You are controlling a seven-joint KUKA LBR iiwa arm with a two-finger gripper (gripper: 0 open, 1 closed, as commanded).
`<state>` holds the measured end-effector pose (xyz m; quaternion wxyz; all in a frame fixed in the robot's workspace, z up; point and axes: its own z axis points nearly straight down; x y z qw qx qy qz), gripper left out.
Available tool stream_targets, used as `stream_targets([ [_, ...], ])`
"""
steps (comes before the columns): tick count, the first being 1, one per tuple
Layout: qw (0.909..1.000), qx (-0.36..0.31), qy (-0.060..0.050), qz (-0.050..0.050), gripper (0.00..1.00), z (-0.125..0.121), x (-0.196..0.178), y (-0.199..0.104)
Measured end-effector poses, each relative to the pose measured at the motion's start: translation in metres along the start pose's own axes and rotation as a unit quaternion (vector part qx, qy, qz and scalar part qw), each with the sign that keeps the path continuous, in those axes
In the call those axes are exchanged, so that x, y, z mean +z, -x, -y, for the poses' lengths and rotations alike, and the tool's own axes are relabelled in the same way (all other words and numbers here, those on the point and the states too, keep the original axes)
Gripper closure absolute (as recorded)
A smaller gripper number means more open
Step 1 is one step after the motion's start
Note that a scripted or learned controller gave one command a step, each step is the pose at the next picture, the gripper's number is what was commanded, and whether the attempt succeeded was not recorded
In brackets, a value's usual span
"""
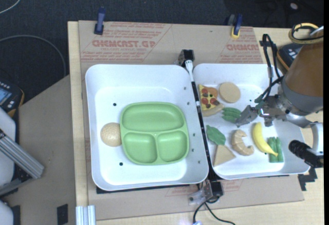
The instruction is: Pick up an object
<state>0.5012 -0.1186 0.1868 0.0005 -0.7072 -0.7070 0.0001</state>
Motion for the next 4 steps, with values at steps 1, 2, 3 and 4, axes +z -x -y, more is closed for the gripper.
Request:
stream_targets([
  [1,1.0000,0.003,-0.002,0.000,0.00,-0.012,0.090,0.047],
  [2,1.0000,0.001,0.002,0.001,1.00,-0.014,0.075,0.045],
  [3,1.0000,0.000,0.006,0.003,1.00,0.020,0.099,-0.006],
  [4,1.0000,0.001,0.007,0.003,1.00,0.019,0.088,-0.005],
])
